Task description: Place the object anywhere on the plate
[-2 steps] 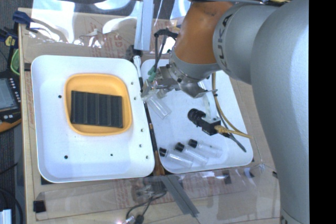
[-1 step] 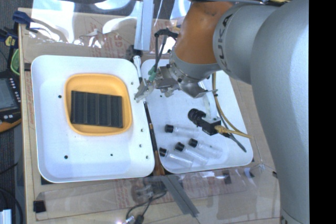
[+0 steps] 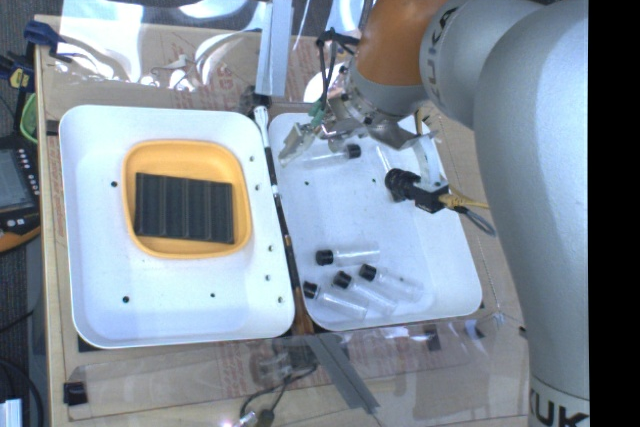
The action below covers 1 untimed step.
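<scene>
Looking down on your bench, you have two shallow white bins side by side. Your left bin point(image 3: 90, 295) holds a yellow plate point(image 3: 186, 198) with rounded corners, and a dark ribbed rectangular insert point(image 3: 186, 208) lies flat in the plate's middle. Your right bin point(image 3: 455, 285) holds the loose items: several clear plastic tubes with black caps point(image 3: 365, 287) lie clustered near its front edge, some touching one another, and one more capped tube point(image 3: 335, 153) lies alone near the back, just beside the gripper. None of the tubes is on the plate; all sit in the right bin, well apart from it.

Your arm point(image 3: 500, 85) comes in from the right, its orange band point(image 3: 400, 25) above the wrist, bent down over the back of the right bin. The gripper point(image 3: 305, 137) hangs low at that bin's back left corner, close to the divider between the bins. You cannot tell from here how far the jaws are parted, nor whether anything sits between them. A black fitting with a cable point(image 3: 412, 189) juts from the wrist over the bin's middle.
</scene>
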{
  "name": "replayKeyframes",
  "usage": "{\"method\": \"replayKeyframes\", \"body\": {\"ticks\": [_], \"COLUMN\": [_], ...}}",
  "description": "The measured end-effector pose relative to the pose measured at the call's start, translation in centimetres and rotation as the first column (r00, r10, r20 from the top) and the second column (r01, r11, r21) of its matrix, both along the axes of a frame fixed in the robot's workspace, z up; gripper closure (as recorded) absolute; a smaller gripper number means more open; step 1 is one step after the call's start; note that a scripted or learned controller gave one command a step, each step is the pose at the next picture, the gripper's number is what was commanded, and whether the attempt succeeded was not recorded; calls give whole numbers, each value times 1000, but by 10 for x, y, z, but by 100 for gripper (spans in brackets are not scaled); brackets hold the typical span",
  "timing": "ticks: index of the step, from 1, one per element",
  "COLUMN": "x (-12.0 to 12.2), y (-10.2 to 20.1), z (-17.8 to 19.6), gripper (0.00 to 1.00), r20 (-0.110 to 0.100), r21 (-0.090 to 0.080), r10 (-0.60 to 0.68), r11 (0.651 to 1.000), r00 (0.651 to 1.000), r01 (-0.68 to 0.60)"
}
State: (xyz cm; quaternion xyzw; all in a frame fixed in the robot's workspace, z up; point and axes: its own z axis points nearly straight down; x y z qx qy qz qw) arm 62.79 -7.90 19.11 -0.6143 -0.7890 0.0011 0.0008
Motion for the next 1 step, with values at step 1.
{"method": "replayKeyframes", "body": {"ticks": [1], "x": [16], "y": [78], "z": [1], "gripper": [0], "r20": [2], "r21": [1], "r10": [94], "r11": [996], "r00": [996], "r01": [-94]}}
